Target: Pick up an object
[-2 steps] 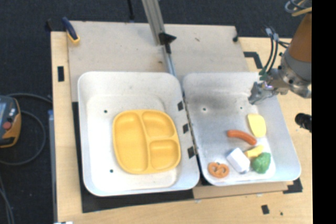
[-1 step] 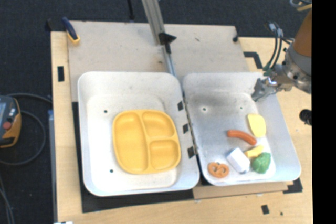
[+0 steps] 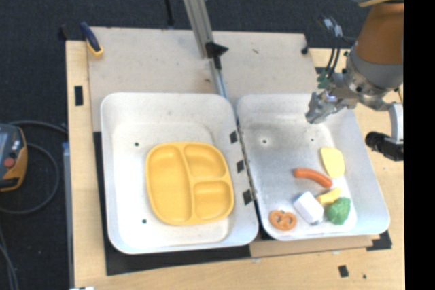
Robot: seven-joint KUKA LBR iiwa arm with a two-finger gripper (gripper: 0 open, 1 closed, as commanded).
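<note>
The right bin (image 3: 285,139) holds a cluster of small things near its front right. A yellow slice (image 3: 332,161) lies beside an orange-red sausage (image 3: 312,176). In front of them sit a white block (image 3: 308,206), a small yellow piece (image 3: 329,197), a green broccoli (image 3: 338,210) and a brown pretzel (image 3: 282,219). My gripper (image 3: 318,110) hangs over the back right part of this bin, well behind the cluster, with nothing seen between its fingers.
The left bin (image 3: 122,125) carries a yellow divided tray (image 3: 189,182). A slanted metal post (image 3: 198,17) rises behind the bins. The arm comes in from the right, above the right bin's far corner.
</note>
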